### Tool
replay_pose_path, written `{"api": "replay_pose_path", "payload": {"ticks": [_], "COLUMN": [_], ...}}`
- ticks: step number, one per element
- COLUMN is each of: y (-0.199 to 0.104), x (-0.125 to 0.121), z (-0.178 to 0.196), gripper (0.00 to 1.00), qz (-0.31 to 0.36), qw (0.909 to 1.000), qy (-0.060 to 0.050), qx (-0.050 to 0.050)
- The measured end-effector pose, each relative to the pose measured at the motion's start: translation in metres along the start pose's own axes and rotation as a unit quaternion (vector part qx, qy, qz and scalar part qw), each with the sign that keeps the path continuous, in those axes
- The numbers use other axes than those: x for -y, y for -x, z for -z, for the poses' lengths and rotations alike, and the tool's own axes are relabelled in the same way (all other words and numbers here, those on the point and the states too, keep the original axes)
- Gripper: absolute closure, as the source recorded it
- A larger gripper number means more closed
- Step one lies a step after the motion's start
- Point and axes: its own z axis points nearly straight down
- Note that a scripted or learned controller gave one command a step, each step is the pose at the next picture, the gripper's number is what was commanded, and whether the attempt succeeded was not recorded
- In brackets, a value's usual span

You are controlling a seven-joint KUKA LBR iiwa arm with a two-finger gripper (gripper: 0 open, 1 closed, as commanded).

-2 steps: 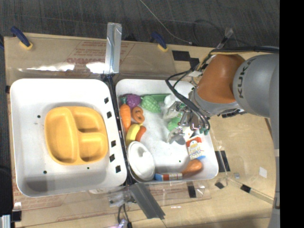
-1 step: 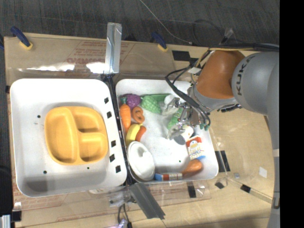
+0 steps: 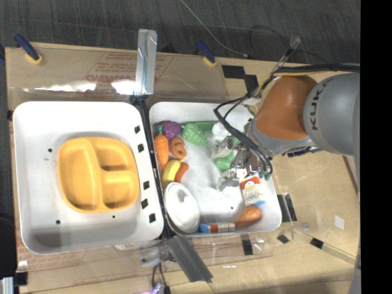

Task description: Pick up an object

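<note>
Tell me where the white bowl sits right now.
The white bowl sits in the right bin, at its near-left corner, just below the yellow and orange toy food and left of the marker.

Bright even overhead light, soft shadows

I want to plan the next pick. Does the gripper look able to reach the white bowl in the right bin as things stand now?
Probably yes. The white bowl lies open from above at the near left corner of the right bin, with nothing on top of it. The gripper is over the same bin. The bin wall close beside the bowl may hinder a grasp.
</note>
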Motion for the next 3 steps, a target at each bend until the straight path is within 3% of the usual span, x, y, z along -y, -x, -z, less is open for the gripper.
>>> {"api": "replay_pose_path", "payload": {"ticks": [1, 2, 3], "y": [-0.011, 0.023, 0.011], "x": [-0.006, -0.002, -0.001], "z": [0.0, 0.001, 0.0], "gripper": [0.0, 0.0, 0.0], "qz": [-0.09, -0.05, -0.042], "qw": [0.996, 0.9987, 0.9991], "qy": [0.0, -0.001, 0.0], "qx": [0.0, 0.002, 0.0]}}
